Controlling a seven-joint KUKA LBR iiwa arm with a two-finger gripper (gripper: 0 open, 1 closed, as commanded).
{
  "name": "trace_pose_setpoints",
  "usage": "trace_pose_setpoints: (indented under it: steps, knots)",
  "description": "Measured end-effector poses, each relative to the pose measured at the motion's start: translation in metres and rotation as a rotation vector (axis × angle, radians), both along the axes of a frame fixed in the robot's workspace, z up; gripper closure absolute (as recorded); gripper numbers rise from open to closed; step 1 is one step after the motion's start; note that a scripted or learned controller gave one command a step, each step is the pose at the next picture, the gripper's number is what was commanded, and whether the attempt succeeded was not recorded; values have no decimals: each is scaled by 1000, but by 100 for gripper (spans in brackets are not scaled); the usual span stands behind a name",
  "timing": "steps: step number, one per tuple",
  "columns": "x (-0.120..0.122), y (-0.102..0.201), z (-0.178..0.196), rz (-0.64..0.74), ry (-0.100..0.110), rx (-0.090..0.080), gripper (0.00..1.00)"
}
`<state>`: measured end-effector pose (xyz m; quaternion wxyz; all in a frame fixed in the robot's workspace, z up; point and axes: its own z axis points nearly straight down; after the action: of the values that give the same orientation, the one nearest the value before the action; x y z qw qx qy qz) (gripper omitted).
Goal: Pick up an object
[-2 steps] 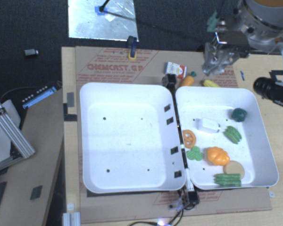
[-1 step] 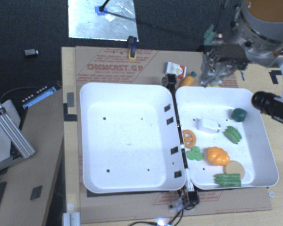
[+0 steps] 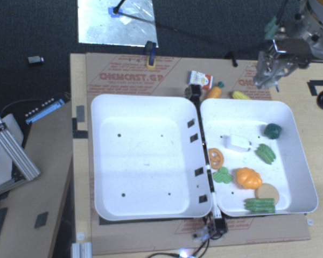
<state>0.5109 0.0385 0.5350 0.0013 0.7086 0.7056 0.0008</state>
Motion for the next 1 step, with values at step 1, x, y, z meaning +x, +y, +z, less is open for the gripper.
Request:
trace_pose_setpoints:
  steps: [1]
  knots:
    - [-25,0,-13,7,2,1,100]
